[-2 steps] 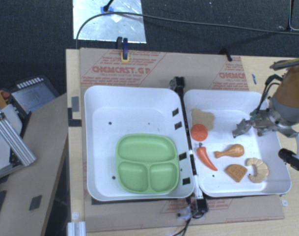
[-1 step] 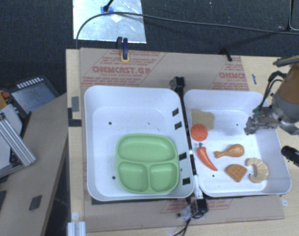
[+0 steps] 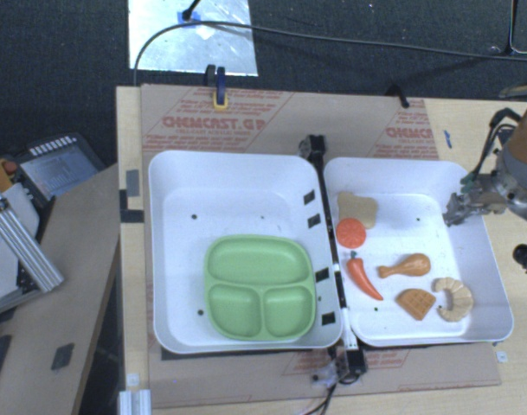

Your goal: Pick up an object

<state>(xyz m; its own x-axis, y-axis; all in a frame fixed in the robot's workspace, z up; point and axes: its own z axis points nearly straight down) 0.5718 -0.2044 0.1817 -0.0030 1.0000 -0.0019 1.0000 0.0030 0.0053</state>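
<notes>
So the bench has 2 shallow white plastic bins side by side in the middle of the frame. The left white bin (image 3: 172,188) holds a light green plastic divided plate with 3 compartments (image 3: 260,285), sitting toward the lower right of that bin, close to the black divider between the bins.

The right white bin (image 3: 484,258) has all the toy food. Going roughly top to bottom: a flat beige bread-slice piece (image 3: 357,208) in the bin's upper left, a round red-orange tomato toy (image 3: 350,232) touching it just below, then a red-orange chili pepper with a green stem (image 3: 362,276) lying slanted under the tomato. To the right of the pepper there's a tan-brown plastic drumstick (image 3: 405,267), lying roughly level with its thin end pointing left. Below that sits a brown waffle-textured wedge (image 3: 415,303), and just beside it on the right a pale curled croissant-looking pastry (image 3: 454,298), near the bin's lower right corner.

The grey two-finger gripper (image 3: 459,206) comes in from the right edge of the frame and sits over the right bin's right rim, upper part, well apart from all the food. Nothing is between its fingers. Honestly can't tell if it's wide or narrow, it's too small and blurry at this angle.

The cardboard sheet with red lettering (image 3: 272,115) lies under both bins.
</notes>
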